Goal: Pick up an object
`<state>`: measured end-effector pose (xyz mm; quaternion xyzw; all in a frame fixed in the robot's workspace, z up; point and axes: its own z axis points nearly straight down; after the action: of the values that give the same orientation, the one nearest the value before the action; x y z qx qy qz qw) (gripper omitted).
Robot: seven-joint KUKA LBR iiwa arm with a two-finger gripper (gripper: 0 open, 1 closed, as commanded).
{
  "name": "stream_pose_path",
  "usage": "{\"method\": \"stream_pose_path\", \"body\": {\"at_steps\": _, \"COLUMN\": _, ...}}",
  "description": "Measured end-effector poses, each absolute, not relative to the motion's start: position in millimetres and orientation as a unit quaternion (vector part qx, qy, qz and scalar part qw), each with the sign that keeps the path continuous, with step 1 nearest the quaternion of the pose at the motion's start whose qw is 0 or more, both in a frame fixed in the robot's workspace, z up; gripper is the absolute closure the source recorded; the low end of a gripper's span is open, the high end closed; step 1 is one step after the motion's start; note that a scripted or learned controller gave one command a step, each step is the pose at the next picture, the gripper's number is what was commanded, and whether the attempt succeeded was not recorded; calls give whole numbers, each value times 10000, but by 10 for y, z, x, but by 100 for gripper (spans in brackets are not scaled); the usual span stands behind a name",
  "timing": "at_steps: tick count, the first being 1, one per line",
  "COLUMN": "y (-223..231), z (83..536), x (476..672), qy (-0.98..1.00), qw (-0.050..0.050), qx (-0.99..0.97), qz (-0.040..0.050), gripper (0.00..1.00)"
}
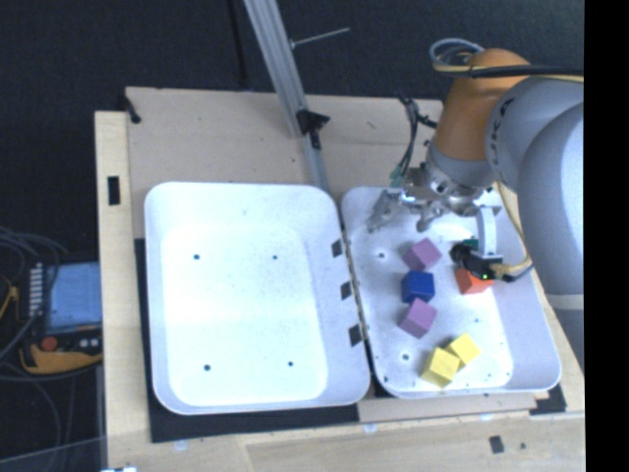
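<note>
Near right bin's (531, 352) far edge, hand (408, 209), blocks (421, 287) beside

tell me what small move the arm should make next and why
Probably lower the gripper and shift it slightly toward the near side, over the upper purple block. The gripper sits over the far end of the right bin, with nothing visibly between its fingers, and that purple block is the closest one, standing apart from the blue block below it.
</note>
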<state>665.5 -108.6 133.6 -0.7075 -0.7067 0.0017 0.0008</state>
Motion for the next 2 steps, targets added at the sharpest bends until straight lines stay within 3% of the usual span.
{"method": "stream_pose_path", "body": {"at_steps": 1, "y": -1094, "z": 949, "x": 6651, "qy": -7063, "qw": 6, "qx": -7080, "qz": 14, "gripper": 0}}
{"method": "stream_pose_path", "body": {"at_steps": 2, "y": -1108, "z": 1094, "x": 6670, "qy": -7051, "qw": -23, "qx": -7091, "qz": -8, "gripper": 100}}
